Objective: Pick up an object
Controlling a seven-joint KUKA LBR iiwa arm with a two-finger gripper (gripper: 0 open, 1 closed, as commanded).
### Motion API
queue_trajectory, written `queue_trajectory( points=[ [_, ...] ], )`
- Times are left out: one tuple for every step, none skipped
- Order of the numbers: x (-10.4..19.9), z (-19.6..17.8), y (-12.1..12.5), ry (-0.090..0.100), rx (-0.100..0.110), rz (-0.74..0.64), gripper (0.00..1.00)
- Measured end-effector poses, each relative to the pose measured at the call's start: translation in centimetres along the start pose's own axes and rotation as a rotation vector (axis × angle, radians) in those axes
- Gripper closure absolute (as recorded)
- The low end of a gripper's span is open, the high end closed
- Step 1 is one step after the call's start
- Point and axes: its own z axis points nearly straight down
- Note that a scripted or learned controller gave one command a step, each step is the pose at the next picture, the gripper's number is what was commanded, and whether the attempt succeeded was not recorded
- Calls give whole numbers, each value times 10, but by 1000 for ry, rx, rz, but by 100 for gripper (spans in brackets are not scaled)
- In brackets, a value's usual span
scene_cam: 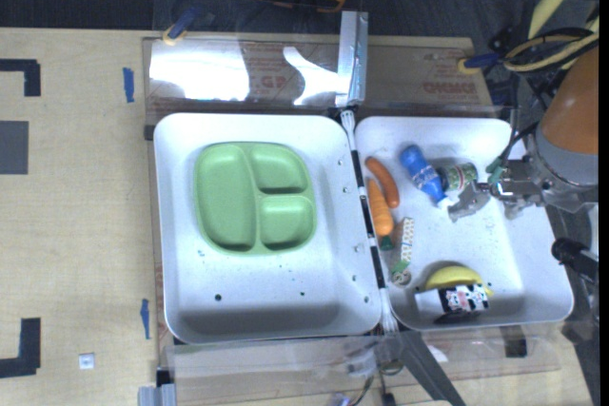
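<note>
- Two white bins sit side by side; the left bin [181, 299] carries a green divided plate [253, 196] toward its upper middle, with bare floor below the plate and along its left wall; the right bin [533, 299] is more crowded.
- In the right bin, an orange carrot [382, 196] lies lengthwise near the dividing wall, a thin patterned strip [406, 241] just below and beside it; a blue bottle [422, 172] lies tilted in the upper middle, next to a small green-labelled can [460, 176]; a yellow banana [451, 276] curves over a black-and-white carton [463, 299] near the front wall.
- Open floor shows in the middle of the right bin, between the bottle and the banana, and toward its right wall.
- The gripper [468, 201] hangs over the right bin just below the can and right of the bottle; how far its jaws are parted cannot be told, and nothing is seen between them.
- The grey arm [538, 185] reaches in from the right, roughly level across the bin's right wall; its orange band [578, 109] sits at the upper right.
</note>
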Motion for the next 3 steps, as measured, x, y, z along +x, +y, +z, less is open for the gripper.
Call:
queue_trajectory(
  points=[
    [21,53,98,-2,-4,-9,0],
    [27,91,82,-1,1,339,0],
    [28,85,81,-1,7,338,100]
  ],
)
